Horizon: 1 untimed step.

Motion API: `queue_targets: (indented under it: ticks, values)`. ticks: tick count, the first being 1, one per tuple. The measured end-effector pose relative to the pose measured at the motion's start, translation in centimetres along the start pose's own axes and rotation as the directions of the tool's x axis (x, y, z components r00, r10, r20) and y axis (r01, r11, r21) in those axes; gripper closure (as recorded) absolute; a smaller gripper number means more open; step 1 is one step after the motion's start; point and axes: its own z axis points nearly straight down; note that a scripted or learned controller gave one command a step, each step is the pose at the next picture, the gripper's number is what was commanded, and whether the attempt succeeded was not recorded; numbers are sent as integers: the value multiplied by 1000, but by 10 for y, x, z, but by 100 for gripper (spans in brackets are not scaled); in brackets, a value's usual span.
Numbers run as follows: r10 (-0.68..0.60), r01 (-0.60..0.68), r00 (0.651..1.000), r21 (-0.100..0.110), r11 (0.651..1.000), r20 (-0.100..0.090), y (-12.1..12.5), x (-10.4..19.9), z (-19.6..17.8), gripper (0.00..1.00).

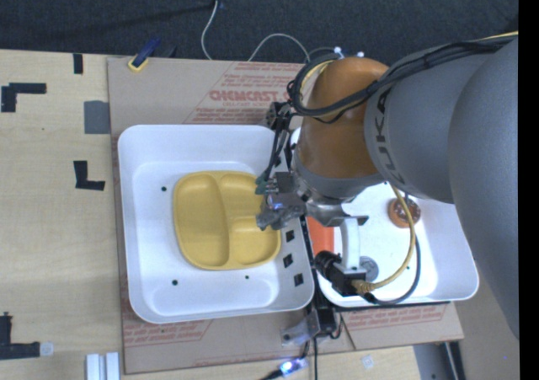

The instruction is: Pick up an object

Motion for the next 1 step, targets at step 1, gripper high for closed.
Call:
queue_targets:
  ticks: [1]
  values:
    - [1,-1,1000,-1,1000,-1,1,-1,0,0]
